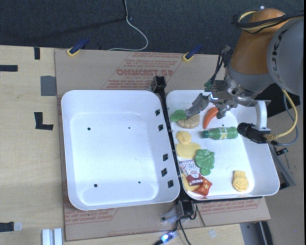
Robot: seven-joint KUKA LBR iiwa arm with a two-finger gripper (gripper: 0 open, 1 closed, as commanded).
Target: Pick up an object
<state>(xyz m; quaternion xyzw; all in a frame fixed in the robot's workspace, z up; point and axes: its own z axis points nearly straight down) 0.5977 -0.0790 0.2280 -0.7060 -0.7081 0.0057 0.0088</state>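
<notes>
Orange carrot [209, 117] between open fingers [199, 105]

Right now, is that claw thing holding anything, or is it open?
Gripper: open, holding nothing, over the right bin near the orange carrot.

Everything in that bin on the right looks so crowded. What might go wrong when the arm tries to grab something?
The gripper hangs over a tight cluster: the carrot, the green leaf and the bottle lie close together, so it may nudge one aside or catch two. The bottle is round and could roll away.
</notes>
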